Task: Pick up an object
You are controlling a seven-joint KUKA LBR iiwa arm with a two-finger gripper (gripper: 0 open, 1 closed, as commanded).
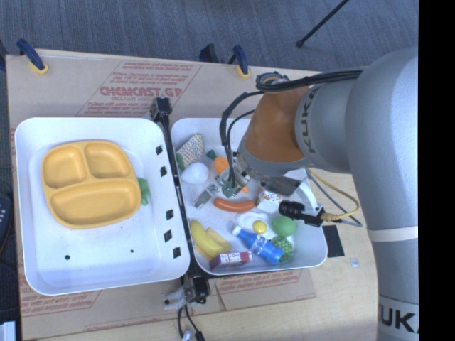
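My gripper [222, 187] reaches down into the right bin [313, 258], below the orange wrist band. It hangs among the toys, just above an orange-red sausage [233, 204] and right of a white egg-shaped toy [194, 172]. A small orange piece [221, 165] lies close to its upper side. The wrist hides the middle of this bin.
The right bin also holds a checkered packet [190, 149], a banana [205, 239], a fried egg [254, 226], a green ball [284, 226], a blue bottle [260, 248] and a red bar [231, 259]. The left bin [43, 275] carries a yellow divided tray [89, 183] with a green piece [144, 190] beside it.
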